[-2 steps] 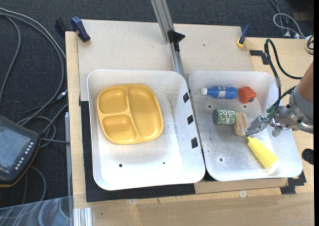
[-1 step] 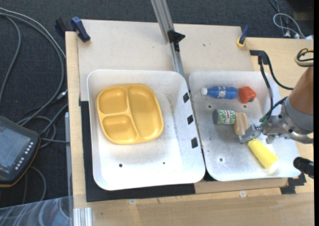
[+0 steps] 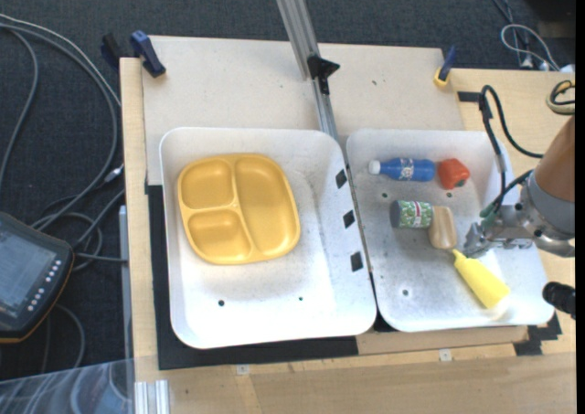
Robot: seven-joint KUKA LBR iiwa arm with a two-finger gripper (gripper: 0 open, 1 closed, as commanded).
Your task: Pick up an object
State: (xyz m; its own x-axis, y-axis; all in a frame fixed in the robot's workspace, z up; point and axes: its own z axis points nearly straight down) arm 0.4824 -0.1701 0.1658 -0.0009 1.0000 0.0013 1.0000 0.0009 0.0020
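The gripper (image 3: 477, 240) hangs low over the right part of the right-hand bin (image 3: 402, 307), its dark metal tip just above the narrow end of the yellow squeeze bottle (image 3: 480, 280). From this slanted view the jaws blur into one dark cluster, so I cannot tell how far apart they stand, and nothing can be seen caught between them. The yellow bottle lies on the bin floor, tilted with its nozzle toward the gripper and its wider base toward the near right corner.

Just left of the gripper a tan block (image 3: 442, 228) lies on the floor, touching or nearly touching a small can with a green label (image 3: 413, 214) on its left. Farther back, near the bin's rear wall, a blue bottle with a white cap (image 3: 404, 169) lies on its side, its far end close to a red-orange object (image 3: 453, 173), perhaps a pepper, though the shape is too soft to be sure.

The arm's grey wrist (image 3: 553, 211) comes in from the right edge above the gripper, with a black cable looping beside it.

In the left-hand bin (image 3: 274, 321) a yellow divided plate (image 3: 239, 207) with three compartments sits toward the rear left. Both bins rest on a pale wooden bench (image 3: 238, 83).
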